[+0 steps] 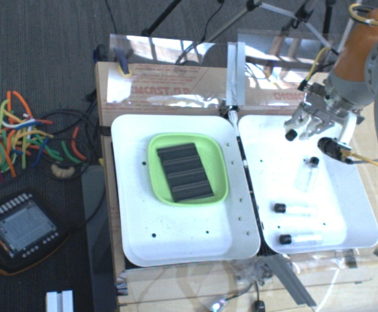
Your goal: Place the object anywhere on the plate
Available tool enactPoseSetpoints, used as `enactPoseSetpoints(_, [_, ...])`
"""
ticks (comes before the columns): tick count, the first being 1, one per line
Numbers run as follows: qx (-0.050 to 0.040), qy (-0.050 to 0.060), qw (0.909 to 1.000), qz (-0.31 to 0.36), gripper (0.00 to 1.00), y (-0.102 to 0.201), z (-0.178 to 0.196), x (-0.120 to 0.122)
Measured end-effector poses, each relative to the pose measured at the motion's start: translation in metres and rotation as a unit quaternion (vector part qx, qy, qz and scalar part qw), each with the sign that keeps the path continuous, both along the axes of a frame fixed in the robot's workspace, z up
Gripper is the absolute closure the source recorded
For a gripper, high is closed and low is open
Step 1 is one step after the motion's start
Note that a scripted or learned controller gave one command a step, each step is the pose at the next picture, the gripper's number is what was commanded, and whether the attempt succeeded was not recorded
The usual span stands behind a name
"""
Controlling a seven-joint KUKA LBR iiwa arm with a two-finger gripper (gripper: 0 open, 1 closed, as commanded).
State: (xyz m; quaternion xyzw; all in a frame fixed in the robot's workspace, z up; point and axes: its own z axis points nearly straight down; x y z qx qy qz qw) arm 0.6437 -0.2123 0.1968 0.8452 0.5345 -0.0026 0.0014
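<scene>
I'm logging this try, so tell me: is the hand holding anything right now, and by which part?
It cannot be told. The hand sits over the right bin, and three clear tubes lie apart from it in that bin.

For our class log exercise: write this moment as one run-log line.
gripper: above right bin, far end | green plate: left bin, bears dark ridged block | markers: three, right bin

Grey arm (364, 77) with orange band (356, 57) above wrist. Yellow cable looped near top of band, another yellow cable trailing off lower right. Gripper (304, 130) pale metallic grey, blocky, with black rounded finger tips (291, 135). Dark cylindrical fitting (328, 147) mounted beside gripper body.
</scene>
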Motion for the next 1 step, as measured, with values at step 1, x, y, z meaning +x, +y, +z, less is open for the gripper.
enactPoseSetpoints(1, [0.0001, 0.0, 1.0, 0.0, 0.0, 0.0001, 0.0002, 0.0001])
